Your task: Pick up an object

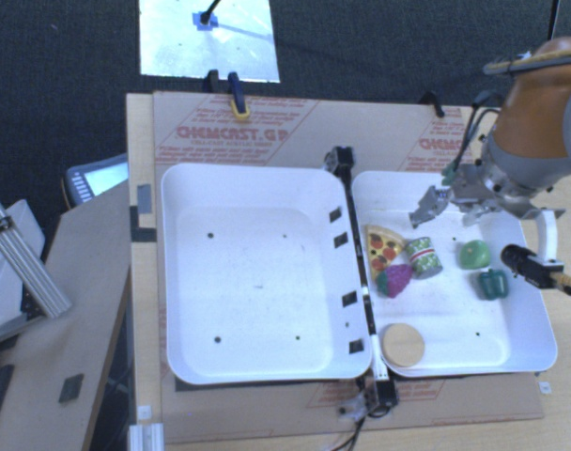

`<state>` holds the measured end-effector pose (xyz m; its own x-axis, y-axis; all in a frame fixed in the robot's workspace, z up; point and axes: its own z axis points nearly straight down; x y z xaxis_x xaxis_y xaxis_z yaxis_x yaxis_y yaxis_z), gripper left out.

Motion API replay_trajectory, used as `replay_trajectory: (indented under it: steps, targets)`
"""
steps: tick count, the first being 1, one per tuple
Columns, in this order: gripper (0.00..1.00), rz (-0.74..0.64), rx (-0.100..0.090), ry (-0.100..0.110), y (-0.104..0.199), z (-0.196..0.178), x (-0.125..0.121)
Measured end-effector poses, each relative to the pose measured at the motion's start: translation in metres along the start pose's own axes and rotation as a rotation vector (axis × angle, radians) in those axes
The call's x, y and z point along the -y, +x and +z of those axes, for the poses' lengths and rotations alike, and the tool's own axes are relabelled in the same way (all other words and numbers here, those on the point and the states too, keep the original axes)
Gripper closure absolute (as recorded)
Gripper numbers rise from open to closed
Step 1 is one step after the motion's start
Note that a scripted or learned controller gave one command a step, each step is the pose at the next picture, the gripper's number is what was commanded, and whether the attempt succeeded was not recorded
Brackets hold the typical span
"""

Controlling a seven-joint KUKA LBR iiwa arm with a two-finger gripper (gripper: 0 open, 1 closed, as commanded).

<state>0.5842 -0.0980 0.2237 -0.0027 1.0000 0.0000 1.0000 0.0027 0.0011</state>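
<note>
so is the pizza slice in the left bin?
No, the pizza slice lies in the right bin, near its left wall, next to the small can and the purple piece.

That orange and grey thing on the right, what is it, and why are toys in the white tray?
It is a robot arm, seen by a camera looking down from above. At its end are jaws for grabbing, the gripper, hanging above the right bin. In that bin lie toy foods: a pizza slice, a small can, a pink piece, a green ball, a dark green pepper and a tan round disc. The left bin sits beside it. The robot should pick one up, but holds nothing yet.
</note>
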Motion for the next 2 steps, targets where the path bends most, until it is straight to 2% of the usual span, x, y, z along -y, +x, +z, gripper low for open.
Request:
replay_trajectory:
  steps: [1,2]
  targets:
    - [0.00,0.000,-0.002,0.008,0.011,0.130,-0.005]
    - [1.00,0.003,0.000,-0.001,0.009,0.112,-0.007]
